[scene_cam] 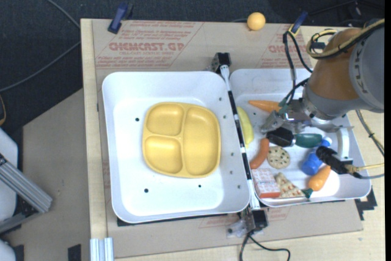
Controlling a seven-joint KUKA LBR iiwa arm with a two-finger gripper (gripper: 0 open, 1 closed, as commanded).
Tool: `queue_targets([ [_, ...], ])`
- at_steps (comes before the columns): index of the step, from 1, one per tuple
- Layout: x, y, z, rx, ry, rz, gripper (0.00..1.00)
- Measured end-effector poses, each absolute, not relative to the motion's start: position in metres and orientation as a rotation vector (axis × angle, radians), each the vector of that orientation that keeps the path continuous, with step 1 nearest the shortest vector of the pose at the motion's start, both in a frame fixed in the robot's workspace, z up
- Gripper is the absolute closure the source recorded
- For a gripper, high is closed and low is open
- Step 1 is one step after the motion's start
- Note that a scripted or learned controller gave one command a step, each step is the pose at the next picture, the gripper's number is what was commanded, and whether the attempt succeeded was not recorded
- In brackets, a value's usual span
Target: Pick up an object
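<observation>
- A counter [153,46] covered in printed cardboard carries two shallow white bins side by side, seen from above at a slant.
- The left bin [122,101] holds a yellow plate [181,139] with three compartments, lying flat near the bin's middle.
- The right bin [256,79] holds a scatter of small toy foods.
- An orange carrot [264,105] lies near the top of the right bin, pointing left to right.
- A pale yellow piece [245,125], possibly a banana, rests against the right bin's left wall.
- A reddish sausage [260,153] lies tilted below it, just beside a round speckled cookie [278,158].
- A blue cup-like toy [311,163] sits right of the cookie, with a second, smaller carrot [319,178] just below it.
- A red and white packet [264,180] and a pizza slice [291,185] lie along the bin's bottom edge.
- A dark green item [307,140] lies near the middle of the right bin.
- The grey arm with its orange band [333,73] reaches in from the right, over the right bin.
- The hand [282,131] is low among the toys, between the top carrot and the cookie; I cannot tell whether its fingers are apart or together.
- A small orange ball [256,21] sits on the counter's far edge, well apart from the bins.
</observation>
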State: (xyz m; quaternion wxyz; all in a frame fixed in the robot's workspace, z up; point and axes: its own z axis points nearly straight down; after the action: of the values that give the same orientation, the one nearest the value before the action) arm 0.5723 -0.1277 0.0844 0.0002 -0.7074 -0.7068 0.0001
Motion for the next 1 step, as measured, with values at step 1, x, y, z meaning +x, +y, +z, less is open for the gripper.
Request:
queue_targets([
  [1, 0.5729, -0.1274, 0.0944, -2.224, -2.221, -0.002, 1.00],
])
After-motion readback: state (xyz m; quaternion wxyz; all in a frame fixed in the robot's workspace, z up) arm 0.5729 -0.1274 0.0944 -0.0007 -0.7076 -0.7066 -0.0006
